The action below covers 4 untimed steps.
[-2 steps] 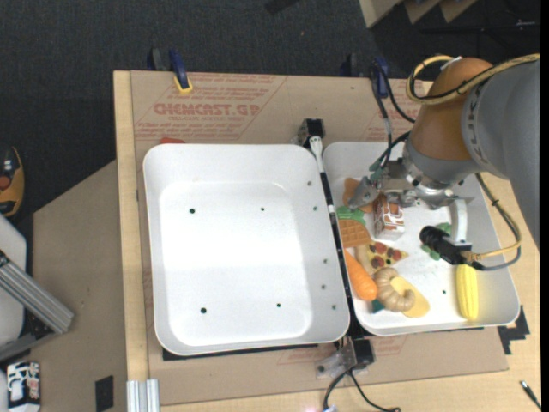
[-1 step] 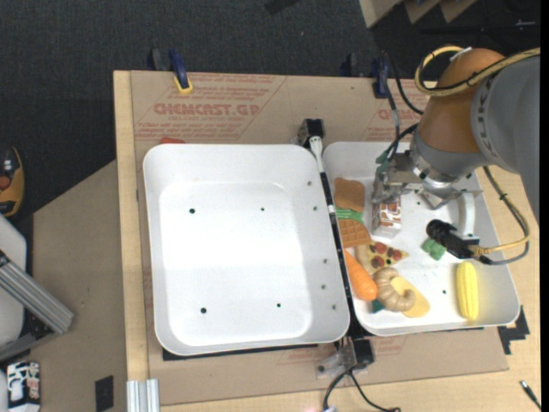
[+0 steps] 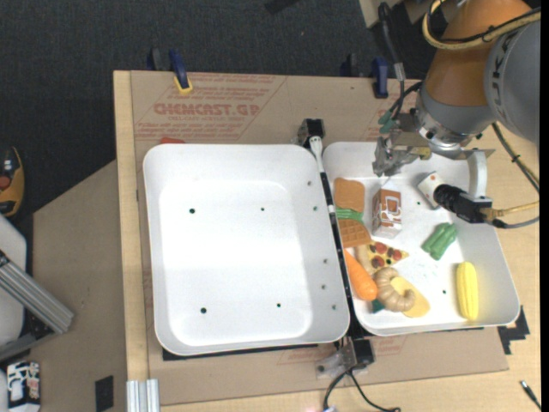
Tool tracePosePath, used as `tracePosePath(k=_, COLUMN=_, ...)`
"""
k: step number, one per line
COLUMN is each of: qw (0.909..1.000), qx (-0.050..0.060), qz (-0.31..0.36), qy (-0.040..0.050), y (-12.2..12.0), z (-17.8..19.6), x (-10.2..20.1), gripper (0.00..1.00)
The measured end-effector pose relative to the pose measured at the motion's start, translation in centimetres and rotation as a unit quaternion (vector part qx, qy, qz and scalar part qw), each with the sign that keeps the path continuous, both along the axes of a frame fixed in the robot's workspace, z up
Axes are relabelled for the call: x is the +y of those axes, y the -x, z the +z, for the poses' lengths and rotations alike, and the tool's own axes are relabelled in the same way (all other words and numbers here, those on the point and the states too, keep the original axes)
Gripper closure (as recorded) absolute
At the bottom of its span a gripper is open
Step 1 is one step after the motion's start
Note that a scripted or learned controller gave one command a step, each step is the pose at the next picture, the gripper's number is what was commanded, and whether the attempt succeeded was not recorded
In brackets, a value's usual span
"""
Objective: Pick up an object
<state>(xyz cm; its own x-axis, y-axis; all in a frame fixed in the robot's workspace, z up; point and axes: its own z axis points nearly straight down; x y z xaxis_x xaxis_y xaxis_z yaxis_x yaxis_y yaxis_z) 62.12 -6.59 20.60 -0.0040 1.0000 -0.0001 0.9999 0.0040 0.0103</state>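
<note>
Gripper (image 3: pixel 388 163) is hanging over the right bin's (image 3: pixel 504 292) far end, above the carton (image 3: pixel 388 210); fingers seemingly holding nothing, though I can't tell if they're spread or pressed. Toys are all lying in that bin. Nothing picked yet; the whole grasp is remaining.
</note>
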Motion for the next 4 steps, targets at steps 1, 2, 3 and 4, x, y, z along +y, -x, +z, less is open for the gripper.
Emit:
tracePosePath(k=1, qw=1.0000, qx=-0.005, qz=0.002, qy=-0.0003, y=-4.9, z=13.4, x=6.1, gripper=1.00)
tracePosePath(k=2, qw=1.0000, qx=0.010, qz=0.000, qy=-0.0009, y=0.2, z=5.3, x=11.8, gripper=1.00)
tracePosePath(k=3, qw=1.0000, qx=-0.005, qz=0.001, qy=-0.0019, y=-3.4, z=19.9, x=16.0, gripper=1.00)
tracePosePath(k=4, qw=1.0000, qx=0.009, qz=0.002, qy=-0.0004, y=-1.2, z=13.2, x=25.6, gripper=1.00)
